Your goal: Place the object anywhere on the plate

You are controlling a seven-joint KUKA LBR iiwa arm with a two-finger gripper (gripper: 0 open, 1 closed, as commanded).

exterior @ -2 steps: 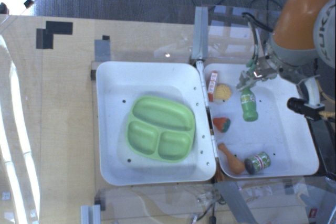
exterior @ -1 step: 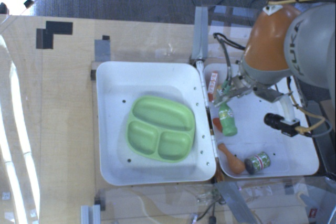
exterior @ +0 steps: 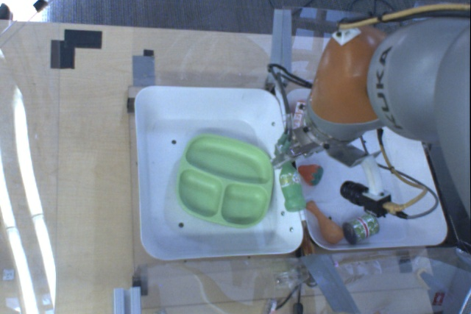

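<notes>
Gripper [exterior: 288,152] above green bottle [exterior: 291,191]; jaws pinching or not, cannot tell. Best to carry bottle left, low and slow, onto green plate [exterior: 224,180].

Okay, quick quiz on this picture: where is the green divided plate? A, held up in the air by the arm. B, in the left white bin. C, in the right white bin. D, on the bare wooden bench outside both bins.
B: the green plate lies flat on the floor of the left bin, while the right bin holds the small loose items.
</notes>
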